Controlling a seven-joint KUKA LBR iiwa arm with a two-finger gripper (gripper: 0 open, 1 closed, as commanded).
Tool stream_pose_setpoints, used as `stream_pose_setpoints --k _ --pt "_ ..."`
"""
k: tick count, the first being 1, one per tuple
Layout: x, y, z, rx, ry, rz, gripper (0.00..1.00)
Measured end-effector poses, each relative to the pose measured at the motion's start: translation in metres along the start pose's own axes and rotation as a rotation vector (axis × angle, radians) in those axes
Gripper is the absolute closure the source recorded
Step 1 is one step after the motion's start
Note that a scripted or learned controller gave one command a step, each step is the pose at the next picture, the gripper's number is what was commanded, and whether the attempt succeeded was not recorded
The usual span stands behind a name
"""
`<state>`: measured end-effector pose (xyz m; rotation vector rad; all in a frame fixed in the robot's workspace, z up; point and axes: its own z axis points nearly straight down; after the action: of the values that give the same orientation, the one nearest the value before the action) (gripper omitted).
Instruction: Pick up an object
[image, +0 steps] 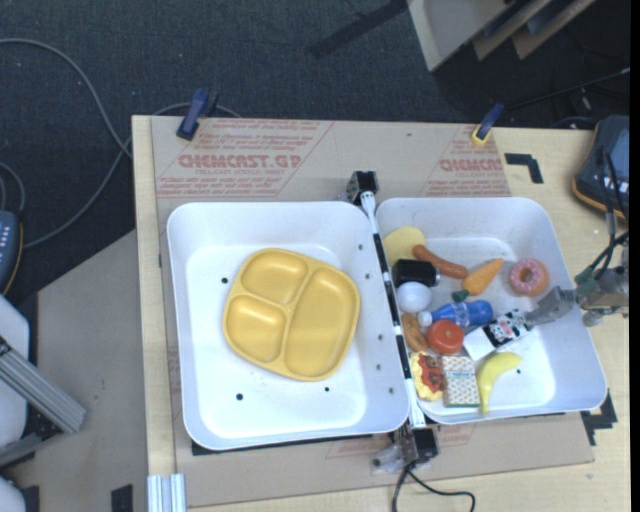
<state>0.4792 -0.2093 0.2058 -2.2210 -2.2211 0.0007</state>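
Pick not done yet. Tool (553, 305) sits low in the right bin (570, 240), just right of the small black-and-white toy (508, 326), below the pink donut (528, 275). Can't tell if it's spread or pinched, and nothing is visibly gripped. Banana (497, 372), blue bottle (466, 314) and carrot (482, 277) lie loose w/ the rest. Left: close on sth, lift.

**A robot lab bench, not a home**

A plywood bench (300, 160) stands on dark carpet (150, 50), its protective sheet held by a blue clamp (193, 113) at eleven o'clock. Two white bins (200, 400) sit joined at centre. A loose cable (70, 70) trails toward ten o'clock, aluminium framing (40, 385) at eight.
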Motion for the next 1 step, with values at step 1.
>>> stream_pose_setpoints --k 1 --pt "0.0762 0.0003 0.1214 -0.002 0.000 -0.001 0.00"
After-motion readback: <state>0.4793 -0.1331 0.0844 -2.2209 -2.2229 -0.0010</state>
